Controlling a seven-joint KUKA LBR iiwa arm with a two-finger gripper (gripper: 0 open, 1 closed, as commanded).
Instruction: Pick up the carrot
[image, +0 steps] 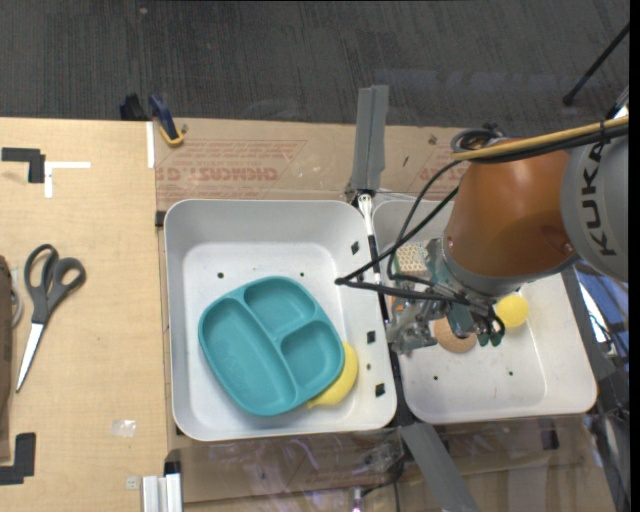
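Gripper (447, 327): low in the right bin (520, 385); open or shut cannot be told
Writing: "KUKA" on the arm (520, 215); mirrored print on the cardboard (250, 160)
Surface: wooden bench (80, 320) with scissors (45, 295); dark floor beyond
Left bin (190, 300): teal divided plate (270, 345), yellow item (340, 380) beneath its edge
Carrot (457, 338): orange, round-ended piece right at the gripper; contact unclear

Divided plate (272, 343) in left bin (190, 240); scissors (45, 290) further left.

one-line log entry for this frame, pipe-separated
arm: over right bin | claw: low, at orange-tan item | grasp: unconfirmed | yellow item: beside it | left bin: teal plate
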